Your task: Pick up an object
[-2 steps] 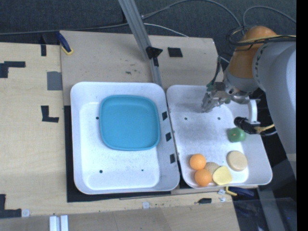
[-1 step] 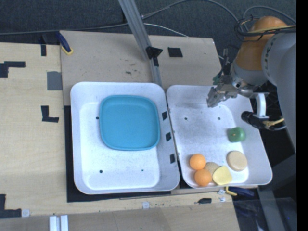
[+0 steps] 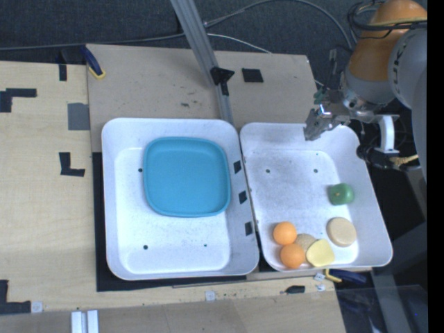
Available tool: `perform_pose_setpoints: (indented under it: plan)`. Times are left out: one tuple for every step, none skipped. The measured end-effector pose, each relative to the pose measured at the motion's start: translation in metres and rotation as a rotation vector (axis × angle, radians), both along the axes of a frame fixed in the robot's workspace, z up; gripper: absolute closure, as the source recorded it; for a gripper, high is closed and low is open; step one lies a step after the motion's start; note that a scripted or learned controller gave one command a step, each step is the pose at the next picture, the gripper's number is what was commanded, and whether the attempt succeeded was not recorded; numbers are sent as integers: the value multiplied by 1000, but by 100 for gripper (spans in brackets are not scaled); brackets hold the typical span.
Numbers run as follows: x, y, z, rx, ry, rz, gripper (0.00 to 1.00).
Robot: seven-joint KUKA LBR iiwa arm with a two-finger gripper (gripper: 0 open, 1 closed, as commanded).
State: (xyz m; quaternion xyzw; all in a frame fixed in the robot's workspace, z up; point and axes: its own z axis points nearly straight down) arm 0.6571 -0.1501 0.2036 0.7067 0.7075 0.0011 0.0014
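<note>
Over the right bin's (image 3: 313, 186) far edge hung the gripper (image 3: 316, 127), jaws unclear, far from 2 oranges (image 3: 284, 233).

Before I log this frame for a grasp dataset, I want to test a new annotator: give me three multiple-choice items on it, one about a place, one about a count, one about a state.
1. Where does the blue plate lie?
A. In the left bin
B. In the right bin
C. On the bare bench

2. How many orange balls sit in the right bin?
A. One
B. Two
C. Four

3. What is the tool doing?
A. Carrying the green object
B. Pressing on the blue plate
C. Sitting at the right bin's far edge, apart from the objects

Answers:
1. A, the plate fills the middle of the left bin.
2. B, two orange balls lie together near the bin's near edge, beside pale rounded pieces.
3. C, the tool is over the far rim while every object lies toward the bin's near right corner.
</note>
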Motion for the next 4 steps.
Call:
perform_pose_setpoints:
  plan:
    - [0, 0, 52, 0, 0, -1, 100]
    - [-22, 52, 58, 1, 3, 3, 100]
    - [-44, 92, 60, 1, 3, 2, 100]
    - [-66, 149, 55, 2, 4, 3, 100]
